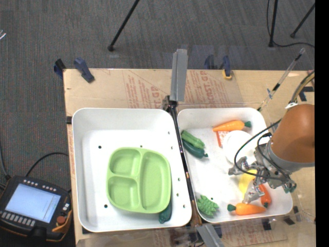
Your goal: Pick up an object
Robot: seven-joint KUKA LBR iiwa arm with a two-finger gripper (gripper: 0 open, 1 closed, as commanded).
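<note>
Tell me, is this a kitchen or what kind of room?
Probably a robot lab, not a kitchen. A grey arm reaches over two white bins of toy vegetables on a bench, a control tablet lies on the carpet, and tripod legs stand behind.

My right bin [205, 115] holds the things I might lift. One orange carrot [230, 125] with a green tip lies near the far wall, tilted slightly, beside a white round piece [237, 144]. A dark green pod-like vegetable [194, 143] lies slantwise by the left wall. A bumpy light-green piece [208, 205] sits at the near left corner. A second carrot [247, 209] lies flat along the near wall. A yellow item [245, 183] and a red-orange one [264, 196] lie under my pincer [255, 192].
</note>
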